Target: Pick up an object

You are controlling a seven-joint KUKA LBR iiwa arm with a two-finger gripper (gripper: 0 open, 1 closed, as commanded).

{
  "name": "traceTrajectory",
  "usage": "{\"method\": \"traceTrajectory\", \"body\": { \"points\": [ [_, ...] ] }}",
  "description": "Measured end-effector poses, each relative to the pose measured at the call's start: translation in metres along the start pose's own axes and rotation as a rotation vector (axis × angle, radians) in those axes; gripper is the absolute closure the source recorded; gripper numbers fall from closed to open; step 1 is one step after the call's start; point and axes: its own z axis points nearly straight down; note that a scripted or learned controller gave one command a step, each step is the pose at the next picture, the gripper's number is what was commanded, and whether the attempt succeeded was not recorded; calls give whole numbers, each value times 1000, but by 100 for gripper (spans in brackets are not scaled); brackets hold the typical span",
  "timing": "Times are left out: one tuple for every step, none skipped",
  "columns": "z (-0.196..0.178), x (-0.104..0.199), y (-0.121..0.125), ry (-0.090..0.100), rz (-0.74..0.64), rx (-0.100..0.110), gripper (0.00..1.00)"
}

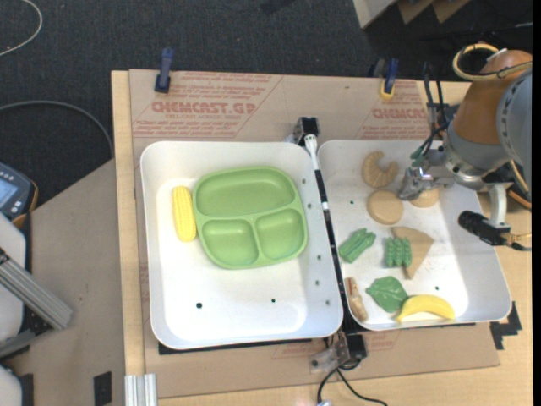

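Robotics lab, test-bench setup. Cues: grey arm (pixel 499 117) with orange band reaches over bench (pixel 211 100) topped with brown printed board, held by blue clamps (pixel 163 69) at far edge. Two white bins (pixel 169 294) sit side by side, black clips (pixel 306 128) joining them. Contents are toy props: plastic corn (pixel 183 212), green tray (pixel 250 216), banana (pixel 425 308), fake greens (pixel 356 244). Loose cables (pixel 25 24) run across dark carpet (pixel 127 15). Aluminium rail (pixel 34 293) and device with screen (pixel 13 191) stand at left.
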Motion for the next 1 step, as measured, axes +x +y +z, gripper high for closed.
{"method": "traceTrajectory", "body": {
  "points": [
    [-131, 113, -2, 0, -1, -3, 100]
  ]
}}
